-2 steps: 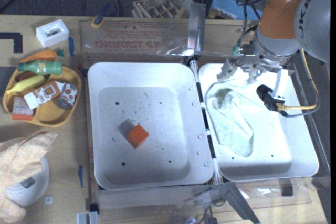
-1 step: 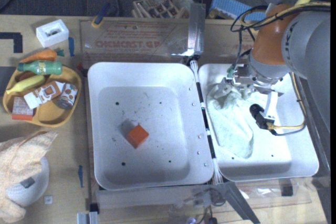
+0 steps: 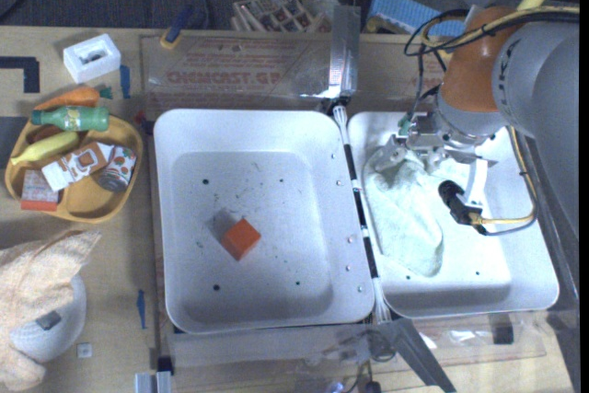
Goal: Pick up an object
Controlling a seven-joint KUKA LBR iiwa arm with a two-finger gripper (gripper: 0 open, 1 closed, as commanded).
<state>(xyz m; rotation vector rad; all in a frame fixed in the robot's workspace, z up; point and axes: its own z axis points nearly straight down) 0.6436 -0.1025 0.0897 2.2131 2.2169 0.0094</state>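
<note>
An orange cube (image 3: 242, 237) lies on the floor of the left bin (image 3: 184, 143), a little left of its middle. A pale crumpled cloth (image 3: 407, 221) is spread along the left half of the right bin (image 3: 525, 262). My gripper (image 3: 416, 152) hangs low over the cloth's upper end, near the bin's back left corner. It is right at the bunched fabric, and I cannot tell whether it touches it. The grey arm with its orange band (image 3: 474, 74) reaches in from the upper right.
A black plug on a yellow cable (image 3: 457, 202) hangs from the wrist over the right bin. A yellow bowl (image 3: 83, 207) of toy food, a white box (image 3: 92, 57) and a tan cloth (image 3: 37, 276) sit left of the bins.
</note>
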